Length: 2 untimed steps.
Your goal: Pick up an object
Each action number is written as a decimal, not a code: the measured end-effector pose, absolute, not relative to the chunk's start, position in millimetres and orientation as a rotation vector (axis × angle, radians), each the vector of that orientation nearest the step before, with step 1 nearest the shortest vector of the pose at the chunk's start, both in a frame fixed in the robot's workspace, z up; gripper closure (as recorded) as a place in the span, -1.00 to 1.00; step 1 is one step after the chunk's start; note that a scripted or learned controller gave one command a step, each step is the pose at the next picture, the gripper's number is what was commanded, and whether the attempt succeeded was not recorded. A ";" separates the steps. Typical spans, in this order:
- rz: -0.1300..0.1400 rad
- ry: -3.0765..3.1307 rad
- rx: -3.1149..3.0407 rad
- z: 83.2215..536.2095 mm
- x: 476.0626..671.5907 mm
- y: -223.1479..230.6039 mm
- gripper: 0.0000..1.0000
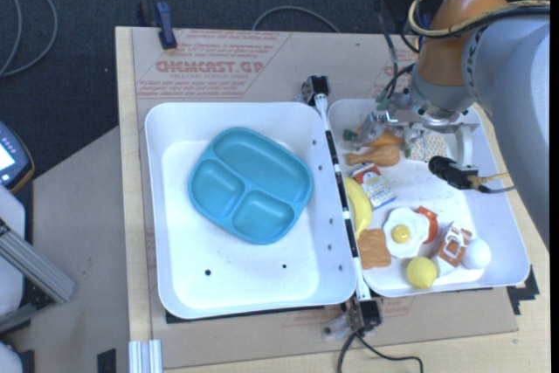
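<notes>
- I see the arm (489, 39) reaching in over the far end of the right bin (507, 271), with the tool (417, 125) low above the toy food there.
- Whether the tool is released, clenched or grasping something I cannot tell; the wrist body hides that part from this camera.
- Nearest the tool is an orange-brown drumstick-shaped toy (376, 155), lying just beside it toward the divider between the bins. I judge this the likeliest pick target.
- Further from the tool in the same bin lie a banana (356, 203), a fried egg (403, 231), a toast slice (374, 249), a yellow lemon (421, 272) and a white egg (477, 254).
- The left bin (166, 188), across the divider from the tool, carries a blue divided plate (251, 184).
- My read of the step: approach or descent onto the pile, with no lift shown yet.
- Next I would want the tool centred on the drumstick and closed, then raised straight up clear of the neighbouring pieces.
</notes>
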<state>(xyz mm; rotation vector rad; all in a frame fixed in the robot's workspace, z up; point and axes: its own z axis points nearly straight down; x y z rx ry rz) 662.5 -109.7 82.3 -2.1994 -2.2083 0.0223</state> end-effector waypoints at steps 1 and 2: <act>0.019 -2.207 -2.205 81.4 661.9 -128.0 -1.00; 0.010 -2.209 -2.219 83.9 537.0 -121.6 -1.00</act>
